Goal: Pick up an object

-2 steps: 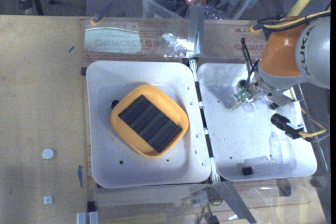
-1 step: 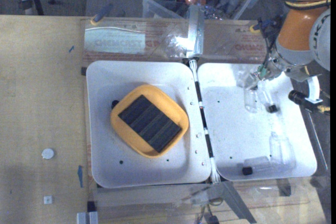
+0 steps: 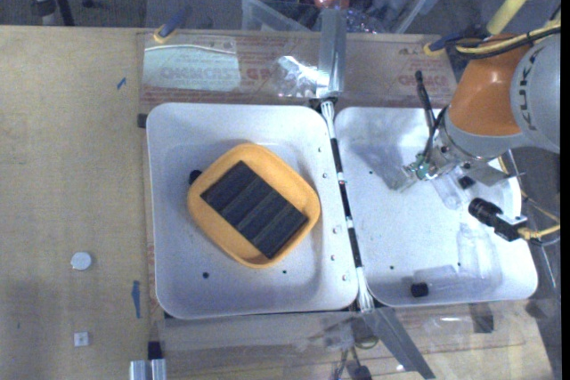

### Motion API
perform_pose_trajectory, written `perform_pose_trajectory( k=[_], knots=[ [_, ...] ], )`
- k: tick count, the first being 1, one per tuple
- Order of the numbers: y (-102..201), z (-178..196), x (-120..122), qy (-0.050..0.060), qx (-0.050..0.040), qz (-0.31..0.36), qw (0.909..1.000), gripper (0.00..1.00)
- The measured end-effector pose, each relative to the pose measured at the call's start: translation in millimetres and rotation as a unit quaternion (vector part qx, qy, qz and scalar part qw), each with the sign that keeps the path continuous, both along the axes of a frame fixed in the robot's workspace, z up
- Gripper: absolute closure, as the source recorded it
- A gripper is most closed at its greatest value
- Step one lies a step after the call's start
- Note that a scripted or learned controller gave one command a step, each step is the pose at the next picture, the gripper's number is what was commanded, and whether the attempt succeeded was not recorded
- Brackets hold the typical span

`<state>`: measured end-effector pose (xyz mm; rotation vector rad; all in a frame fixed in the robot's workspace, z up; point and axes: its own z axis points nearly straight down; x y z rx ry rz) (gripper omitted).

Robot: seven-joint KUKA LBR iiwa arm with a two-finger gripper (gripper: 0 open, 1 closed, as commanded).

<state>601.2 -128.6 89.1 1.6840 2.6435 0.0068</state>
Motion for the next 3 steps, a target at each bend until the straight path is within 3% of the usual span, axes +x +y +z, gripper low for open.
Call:
perform_pose_trajectory(
  k=[1,2,3],
  knots=[
    [5.3,60.3,66.6,0.001,-0.0003,-0.144,0.9896,0.0],
    [20.2,16.1,-54.5,0.005,0.0009,-0.008,1.0,0.0],
    [-55.5,215.0,-65.0,0.002,-0.0006,-0.072,0.9974,0.0]
  ],
)
